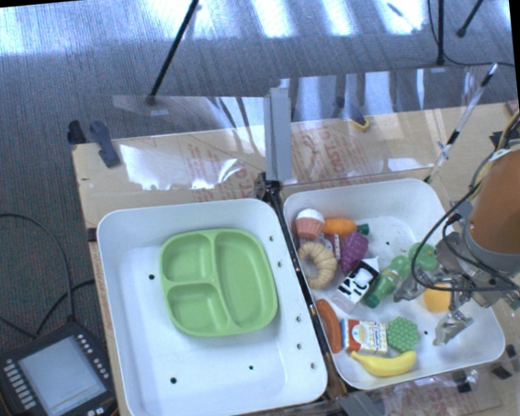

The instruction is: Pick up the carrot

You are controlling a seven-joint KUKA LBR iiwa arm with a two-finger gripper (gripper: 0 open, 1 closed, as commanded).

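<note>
Single overhead view, two white bins side by side on the tabletop [101, 187]. Left bin [148, 371] held a green three-compartment plate [219, 281], sitting toward the bin's upper middle. Right bin [407, 198] held the clutter. Carrot [340, 226] lay near the upper left of the right bin, orange, roughly horizontal, just right of a cupcake-like toy [310, 224] and just above a purple item [353, 251]. Donut [319, 264] sat below the cupcake, touching or nearly touching the purple item. Black-and-white tagged block [357, 283] sat below the purple item, green bottle [388, 280] slanted just right of it. Reddish sausage-like piece [329, 324] lay along the bin's left wall, small printed carton [366, 335] beside it, green textured round [403, 334] right of the carton, banana [384, 363] along the lower edge. Orange-yellow round fruit [437, 298] sat at right, partly hidden by the arm's cabling. Arm came in from the right, orange band above the wrist [505, 209]; tool [452, 325] hung over the lower right part of the right bin, well apart from the carrot, nothing visible between its fingers. Finger gap too small and blurred to read, so wide or narrow: cannot tell. Teach pendant [55, 385] on the floor at lower left.
</note>
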